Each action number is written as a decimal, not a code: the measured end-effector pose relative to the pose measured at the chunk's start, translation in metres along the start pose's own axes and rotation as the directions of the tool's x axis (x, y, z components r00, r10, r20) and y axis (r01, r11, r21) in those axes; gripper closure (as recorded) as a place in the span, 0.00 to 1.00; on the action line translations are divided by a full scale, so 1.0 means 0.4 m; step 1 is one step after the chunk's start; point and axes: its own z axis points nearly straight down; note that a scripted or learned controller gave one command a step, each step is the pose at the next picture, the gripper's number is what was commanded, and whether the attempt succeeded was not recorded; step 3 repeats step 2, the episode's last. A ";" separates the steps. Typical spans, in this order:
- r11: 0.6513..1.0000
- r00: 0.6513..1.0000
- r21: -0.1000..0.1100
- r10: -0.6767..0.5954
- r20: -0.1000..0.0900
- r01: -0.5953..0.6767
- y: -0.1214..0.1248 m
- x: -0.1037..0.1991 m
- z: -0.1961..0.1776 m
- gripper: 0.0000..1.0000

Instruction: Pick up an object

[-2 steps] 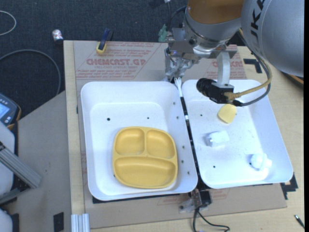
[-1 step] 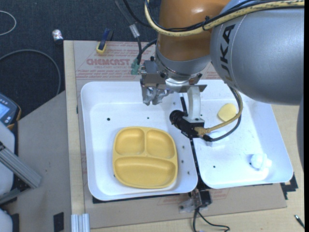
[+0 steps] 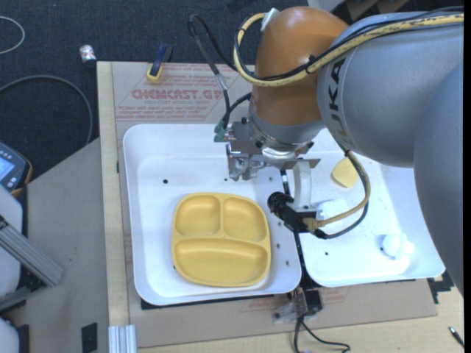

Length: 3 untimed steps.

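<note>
A yellow divided plate [image 3: 219,239] lies flat in the front half of the left bin [image 3: 147,197]. My gripper [image 3: 242,168] hangs over the back right part of that bin, just behind the plate's far edge and apart from it. Nothing shows in its grasp. In the right bin [image 3: 368,263] a pale yellow wedge-shaped piece [image 3: 344,172] lies near the arm, partly hidden by it. A small white object [image 3: 393,245] rests near that bin's front right.
The big grey and orange arm covers the back of the right bin. A cardboard sheet [image 3: 176,90] lies behind the bins, with a small blue and yellow tool [image 3: 157,63] on its far edge. Cables trail across the dark floor at the left.
</note>
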 end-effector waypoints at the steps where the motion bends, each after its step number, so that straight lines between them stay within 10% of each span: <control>1: 0.999 1.000 -0.032 -0.005 -0.008 0.005 -0.043 -0.053 -0.614 1.00; 2: 1.000 1.000 -0.001 0.000 -0.001 0.000 -0.114 -0.116 -0.406 1.00; 3: 1.000 1.000 -0.001 0.000 -0.001 0.000 -0.114 -0.116 -0.406 1.00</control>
